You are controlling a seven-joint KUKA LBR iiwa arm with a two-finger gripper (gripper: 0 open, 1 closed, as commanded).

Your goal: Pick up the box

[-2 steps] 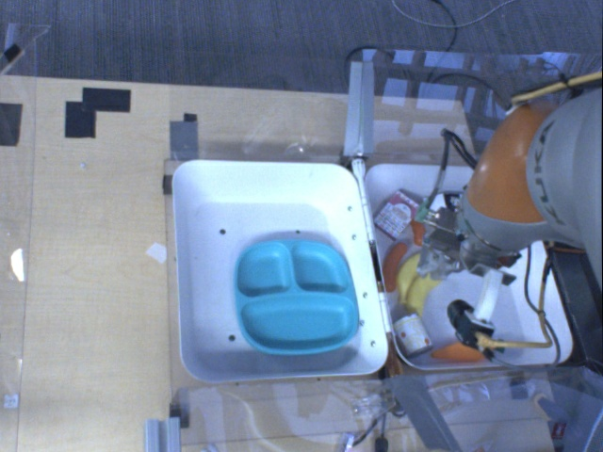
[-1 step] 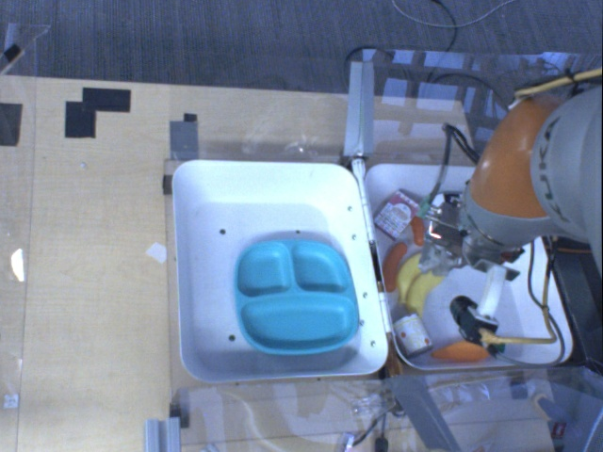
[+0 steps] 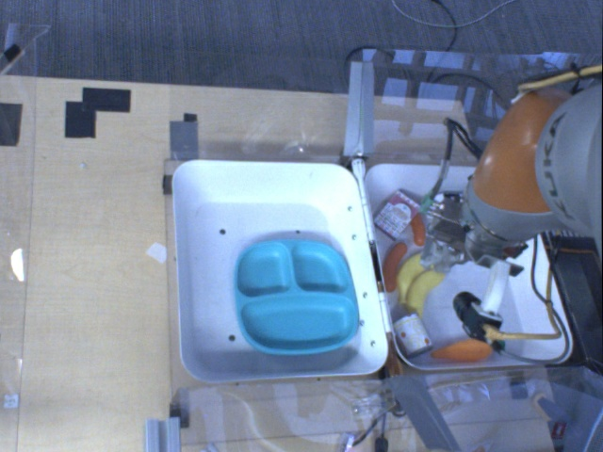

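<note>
Pale wood counter (image 3: 85, 252) against dark carpet (image 3: 188, 26); claw (image 3: 441, 243) low in the right bin (image 3: 556, 347), above the banana (image 3: 419, 282), opening impossible to tell

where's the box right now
The box lies in the right bin, near its upper-left corner beside the divider, just above the yellow banana and left of the gripper.
</note>
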